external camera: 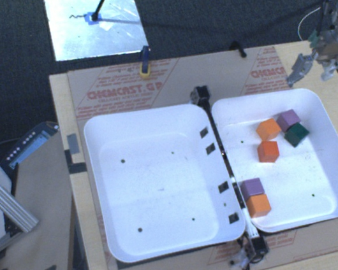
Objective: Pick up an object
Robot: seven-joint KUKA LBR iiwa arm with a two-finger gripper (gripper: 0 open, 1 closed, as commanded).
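- Desk (91, 242) with two white bins: all blocks lie in the right bin (337, 153).
- Tool (313, 69), fingers spread and holding nothing, hovers past that bin's far right corner.
- Risk: orange block (267, 128), purple block (288, 119) and green block (296, 134) touch; descending fingers may strike a neighbour.
- Red block (268, 151), standing apart, looks safer.

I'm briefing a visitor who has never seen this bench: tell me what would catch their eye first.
The cluster of small coloured blocks in the right-hand shallow white bin stands out: an orange block, a purple block and a dark green block bunched together, a red-orange block just below. A second purple block sits against another orange block by the divider. The two-finger gripper hovers beyond that bin's far right corner.
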